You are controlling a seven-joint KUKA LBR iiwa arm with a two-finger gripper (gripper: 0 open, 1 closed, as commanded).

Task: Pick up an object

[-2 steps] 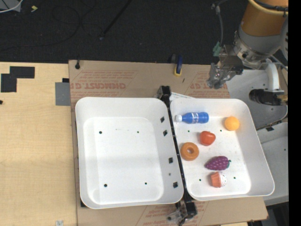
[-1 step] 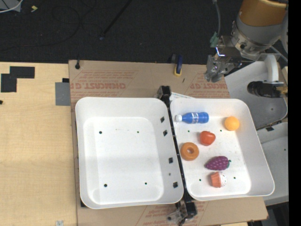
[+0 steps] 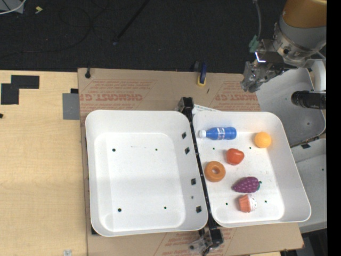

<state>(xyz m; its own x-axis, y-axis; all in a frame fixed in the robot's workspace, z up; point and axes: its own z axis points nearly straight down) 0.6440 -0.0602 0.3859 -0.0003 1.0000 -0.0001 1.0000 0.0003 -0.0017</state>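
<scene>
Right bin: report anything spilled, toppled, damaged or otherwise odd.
Nothing is spilled or visibly damaged. The blue bottle lies on its side near the right bin's far edge. The orange ball, tomato, doughnut, purple grapes and small red-and-white item lie apart, none touching.

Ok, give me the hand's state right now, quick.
Hand: above the right bin's far edge, nothing visibly held; open or shut cannot be told.
</scene>
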